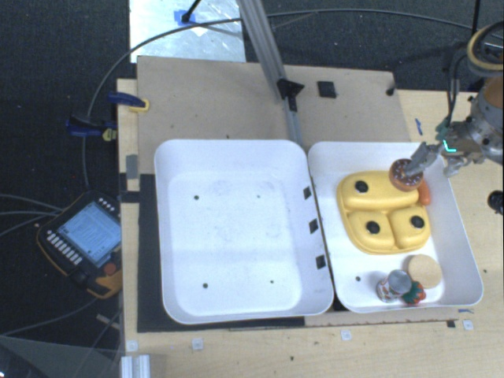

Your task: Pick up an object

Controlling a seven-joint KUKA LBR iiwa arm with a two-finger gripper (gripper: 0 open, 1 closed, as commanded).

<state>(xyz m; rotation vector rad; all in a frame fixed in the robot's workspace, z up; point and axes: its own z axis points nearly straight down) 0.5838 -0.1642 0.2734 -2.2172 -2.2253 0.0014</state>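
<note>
The right bin [465, 246] holds a large yellow moulded object [382, 211] with black dots on its top. A small brown round piece [404, 176] sits at its upper right edge, with a bit of orange [425, 195] beside it. My gripper [415, 164] reaches in from the right and its tip is right at that brown piece; I cannot see whether it touches or holds it. Near the bin's front edge lie a tan disc [425, 268] and a small multicoloured item [398, 288].
The left bin [169, 211] stands beside the right one, joined by black clips [313, 225]. A grey pole [264, 42] slants over the bench's back. A handheld pendant [83, 239] and cables lie to the left, off the bench.
</note>
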